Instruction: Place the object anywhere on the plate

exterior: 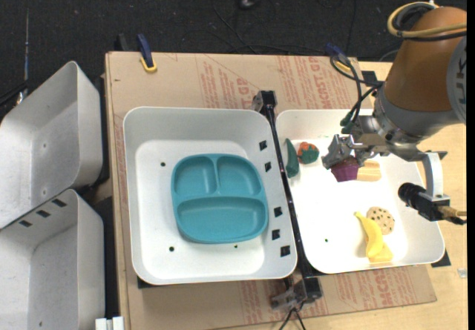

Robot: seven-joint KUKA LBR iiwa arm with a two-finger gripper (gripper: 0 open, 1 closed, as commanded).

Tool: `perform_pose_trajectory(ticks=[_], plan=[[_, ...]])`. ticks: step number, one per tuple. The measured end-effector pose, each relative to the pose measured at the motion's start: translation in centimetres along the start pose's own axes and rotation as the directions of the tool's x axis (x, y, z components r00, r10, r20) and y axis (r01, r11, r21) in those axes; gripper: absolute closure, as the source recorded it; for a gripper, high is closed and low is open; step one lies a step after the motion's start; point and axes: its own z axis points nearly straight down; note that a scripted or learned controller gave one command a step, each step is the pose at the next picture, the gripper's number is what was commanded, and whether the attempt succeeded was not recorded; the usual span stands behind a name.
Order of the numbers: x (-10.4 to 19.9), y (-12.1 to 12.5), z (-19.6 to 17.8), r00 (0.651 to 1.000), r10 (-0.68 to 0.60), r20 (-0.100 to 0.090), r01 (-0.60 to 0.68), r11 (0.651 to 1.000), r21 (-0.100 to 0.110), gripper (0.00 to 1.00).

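Tool [343, 156] hangs over small purple object [345, 170] in right white bin [415, 258]; grip state unclear. Teal compartment plate [220, 198] in left white bin [148, 173] bare; transfer remains.

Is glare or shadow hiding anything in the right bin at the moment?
Camera view: lighting is even, no strong glare on the right bin; the banana and cookie read clearly; the hand and arm cover and shade the purple object, so its shape is unclear.
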Motion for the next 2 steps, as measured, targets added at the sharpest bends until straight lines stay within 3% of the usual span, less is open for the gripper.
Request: perform_pose_trajectory(ticks=[2], plan=[[10.6, 3.1, 3.1, 1.0, 0.001, 0.0, -0.001, 1.0, 0.003, 1.0]])
